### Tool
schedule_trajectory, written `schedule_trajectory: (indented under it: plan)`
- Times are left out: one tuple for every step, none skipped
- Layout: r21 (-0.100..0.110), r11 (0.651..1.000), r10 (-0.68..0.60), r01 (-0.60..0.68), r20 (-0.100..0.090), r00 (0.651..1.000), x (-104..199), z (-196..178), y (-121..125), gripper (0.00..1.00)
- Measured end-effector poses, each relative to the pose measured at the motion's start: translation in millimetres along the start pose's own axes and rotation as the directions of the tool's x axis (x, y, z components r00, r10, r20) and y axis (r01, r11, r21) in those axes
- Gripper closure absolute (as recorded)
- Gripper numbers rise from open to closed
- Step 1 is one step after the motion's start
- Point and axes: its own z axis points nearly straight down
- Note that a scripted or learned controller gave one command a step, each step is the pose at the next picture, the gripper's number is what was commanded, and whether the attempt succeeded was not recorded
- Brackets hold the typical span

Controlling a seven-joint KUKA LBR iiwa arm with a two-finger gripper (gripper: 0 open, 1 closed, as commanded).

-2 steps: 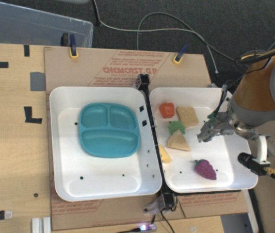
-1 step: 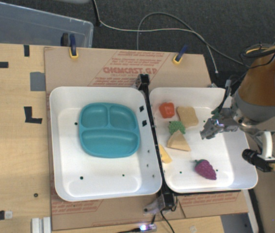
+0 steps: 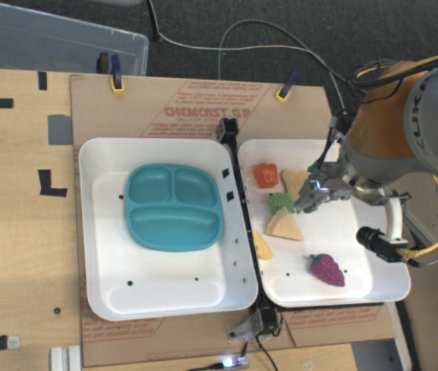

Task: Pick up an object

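I judge this the approach step: my gripper [image 3: 309, 199] hangs low in the right bin [image 3: 388, 288], just beside the green piece [image 3: 281, 202] and cheese wedge [image 3: 286, 226] (whether it's parted or closed, I cannot tell). Next I need a clean descent onto one object.

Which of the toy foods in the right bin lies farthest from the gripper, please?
The purple grape bunch, alone near the bin's front edge. The tomato, broccoli and cheese wedge cluster beside the gripper.
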Motion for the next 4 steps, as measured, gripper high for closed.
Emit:
schedule_trajectory:
  plan:
    - [-0.001, 1.0, -0.001, 0.001, 0.0, 1.0, 42.9, 4.6, 27.1, 1.0]
    - [-0.003, 1.0, -0.001, 0.001, 0.0, 1.0, 83.5, -11.6, 53.6, 1.0]
    - [-0.003, 1.0, -0.001, 0.001, 0.0, 1.0, 130.1, -22.0, 87.0, 1.0]
    - [-0.002, 1.0, 0.001, -0.001, 0.0, 1.0, 171.7, -31.2, 110.1, 1.0]
